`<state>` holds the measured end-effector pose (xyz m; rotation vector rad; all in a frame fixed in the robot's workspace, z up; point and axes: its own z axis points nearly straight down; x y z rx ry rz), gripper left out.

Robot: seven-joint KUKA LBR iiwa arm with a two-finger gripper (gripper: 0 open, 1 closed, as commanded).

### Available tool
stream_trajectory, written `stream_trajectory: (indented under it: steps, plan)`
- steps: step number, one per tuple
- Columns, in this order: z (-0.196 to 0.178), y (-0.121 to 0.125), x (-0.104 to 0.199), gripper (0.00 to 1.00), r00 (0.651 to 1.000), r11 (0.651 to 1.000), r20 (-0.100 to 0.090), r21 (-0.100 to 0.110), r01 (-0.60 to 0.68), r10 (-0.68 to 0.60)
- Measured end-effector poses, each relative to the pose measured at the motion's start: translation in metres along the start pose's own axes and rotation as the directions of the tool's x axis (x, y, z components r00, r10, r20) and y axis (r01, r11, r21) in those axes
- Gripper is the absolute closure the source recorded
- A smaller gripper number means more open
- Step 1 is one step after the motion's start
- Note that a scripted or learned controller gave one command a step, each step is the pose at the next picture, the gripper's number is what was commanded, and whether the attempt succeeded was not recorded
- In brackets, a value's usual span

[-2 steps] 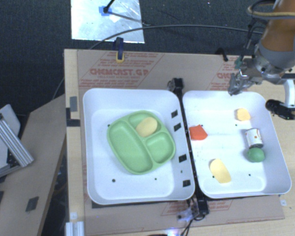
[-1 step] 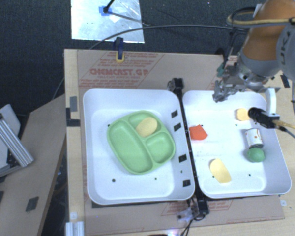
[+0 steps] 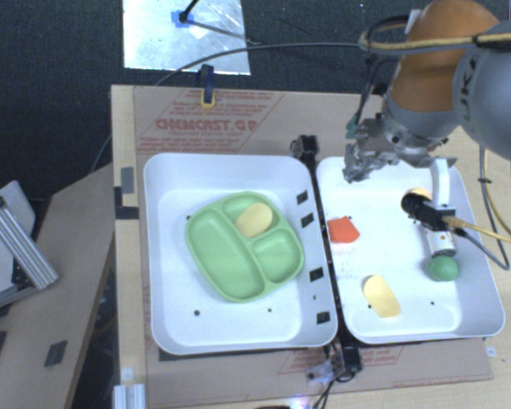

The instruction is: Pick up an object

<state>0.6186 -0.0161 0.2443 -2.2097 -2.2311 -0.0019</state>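
So, starting at the front edge of the right bin [image 3: 487, 312]: a yellow lump [image 3: 381, 296] sits well apart from the gripper [image 3: 354, 174], straight toward the camera from it. A green ball [image 3: 443, 267] is off toward the camera and to the view's right of it. Closer in, an orange-red piece [image 3: 342, 230] lies near the gripper, just on its camera side and apart from everything else. That's the one I'd go for. It needs the shortest move, it has bare white floor all round it, and there's no neighbour to bump. It looks low and flat though, so I'd come straight down over its middle, go deep enough to get under the edges, and close slowly. The ball would probably roll off a sloppy pinch. The gripper itself hangs over the far corner of that bin, by the divider between the two bins, above bare floor. I can't tell from this angle whether it's open or closed, and I see nothing caught in it. Way off to its view-left, the left bin [image 3: 170, 228] holds a green divided tray [image 3: 230, 267] with a yellow piece [image 3: 255, 220] in one far compartment.
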Motion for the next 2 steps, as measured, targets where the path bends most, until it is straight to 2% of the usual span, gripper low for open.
stream_trajectory:
  steps: [2]
  plan:
    - [0.016,-0.027,0.093,1.0,1.0,1.0,0.0,0.001,0.0,0.0]
